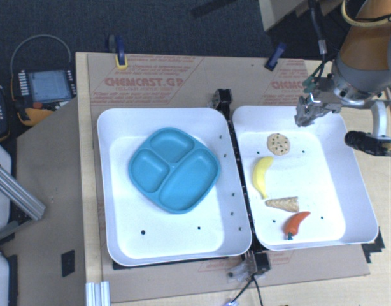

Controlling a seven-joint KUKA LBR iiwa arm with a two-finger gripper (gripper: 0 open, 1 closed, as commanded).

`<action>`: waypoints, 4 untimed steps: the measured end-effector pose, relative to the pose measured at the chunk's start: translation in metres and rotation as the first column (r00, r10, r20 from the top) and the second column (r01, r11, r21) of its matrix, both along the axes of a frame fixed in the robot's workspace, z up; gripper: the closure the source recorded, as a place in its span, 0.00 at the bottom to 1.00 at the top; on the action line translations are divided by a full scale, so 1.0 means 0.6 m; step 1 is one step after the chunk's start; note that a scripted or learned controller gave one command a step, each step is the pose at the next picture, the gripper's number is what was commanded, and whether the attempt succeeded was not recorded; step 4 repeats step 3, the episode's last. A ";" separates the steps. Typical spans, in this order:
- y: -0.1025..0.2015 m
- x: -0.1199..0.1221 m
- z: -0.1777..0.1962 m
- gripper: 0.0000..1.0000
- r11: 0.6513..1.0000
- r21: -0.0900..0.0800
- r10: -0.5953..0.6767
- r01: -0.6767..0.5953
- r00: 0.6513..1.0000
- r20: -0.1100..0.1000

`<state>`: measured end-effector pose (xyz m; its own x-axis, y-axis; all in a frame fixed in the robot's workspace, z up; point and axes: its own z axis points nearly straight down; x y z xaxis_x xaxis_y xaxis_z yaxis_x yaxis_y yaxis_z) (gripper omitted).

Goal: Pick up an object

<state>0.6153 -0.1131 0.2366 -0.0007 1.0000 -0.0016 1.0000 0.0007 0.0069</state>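
Counter (87, 171), two bins | claw (308, 115), grip state unclear, above cookie (278, 144) | approach step; next: descend, grasp.

Dark carpet (183, 18) w/ cardboard-topped bench (183, 81).

Plate (174, 169) in L bin (113, 190)

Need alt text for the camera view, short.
The gripper hangs over the right bin's far edge, above a cookie, banana, wedge of food and red pepper. The left bin holds a blue divided plate.
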 end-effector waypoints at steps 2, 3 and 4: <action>0.190 0.022 0.007 1.00 1.000 0.002 0.005 -0.005 1.000 -0.004; 0.283 0.016 -0.018 1.00 1.000 0.002 0.002 -0.002 1.000 -0.010; 0.283 0.016 -0.018 1.00 1.000 0.002 0.002 -0.002 1.000 -0.010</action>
